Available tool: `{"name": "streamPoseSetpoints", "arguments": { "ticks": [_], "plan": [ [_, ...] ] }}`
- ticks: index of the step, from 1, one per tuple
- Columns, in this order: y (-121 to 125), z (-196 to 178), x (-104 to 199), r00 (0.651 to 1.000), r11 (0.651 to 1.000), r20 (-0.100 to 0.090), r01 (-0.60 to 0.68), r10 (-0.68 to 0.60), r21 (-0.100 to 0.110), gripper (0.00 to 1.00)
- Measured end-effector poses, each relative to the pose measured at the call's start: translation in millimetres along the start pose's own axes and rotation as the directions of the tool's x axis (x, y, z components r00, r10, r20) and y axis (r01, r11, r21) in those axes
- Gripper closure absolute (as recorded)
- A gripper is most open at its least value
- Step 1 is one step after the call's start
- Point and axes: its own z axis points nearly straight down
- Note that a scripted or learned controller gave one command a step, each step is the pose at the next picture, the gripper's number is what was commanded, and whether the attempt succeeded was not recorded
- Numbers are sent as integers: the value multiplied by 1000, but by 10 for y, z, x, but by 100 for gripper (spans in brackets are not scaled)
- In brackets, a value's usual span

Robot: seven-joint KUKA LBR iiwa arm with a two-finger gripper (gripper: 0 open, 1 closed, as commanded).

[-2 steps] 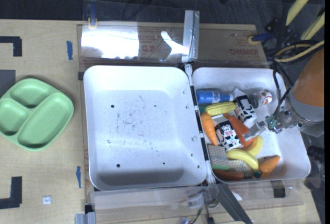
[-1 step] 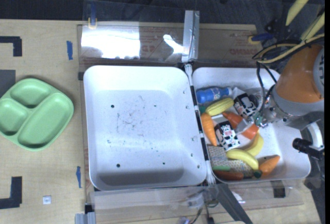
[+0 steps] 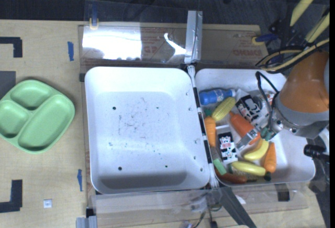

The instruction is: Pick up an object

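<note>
Toys fill the right bin (image 3: 298, 169), all pushed toward its left wall, and the arm (image 3: 309, 93) comes in over them from the right with its orange band on top. The pincer (image 3: 263, 132) is low among the toys, near the middle of the pile, just above a yellow banana (image 3: 256, 150). I cannot tell how the pincer stands, because the wrist covers most of it and the rest is too small to read. I see nothing clearly held in it.

Around it lie many things to pick: a blue bottle (image 3: 214, 97) at the far side of the bin, a corn cob (image 3: 223, 108) just beside it, a long orange carrot (image 3: 210, 135) along the left wall, and a second orange carrot (image 3: 241, 124) near the pincer. A black and white box (image 3: 226, 147) lies between the long carrot and the banana. Another yellow piece (image 3: 248, 168) rests at the near side, with a small orange carrot (image 3: 270, 156) to its right.

The left bin (image 3: 97, 85) is white with faint grey marks on its floor. On the wooden surface (image 3: 42, 195), well apart to the left, sits a green divided plate (image 3: 35, 115).
</note>
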Motion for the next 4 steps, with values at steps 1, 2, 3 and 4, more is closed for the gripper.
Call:
{"name": "streamPoseSetpoints", "arguments": {
  "ticks": [1,2,3,4],
  "plan": [
    [500,178,-609,997,997,5,73,-73,-4,0],
    [516,69,-623,997,997,9,72,-72,-9,100],
    [979,-1027,-343,999,999,4,54,-54,-2,100],
    [1059,-1146,-685,949,949,8,316,-316,-3,100]
  ]
}}
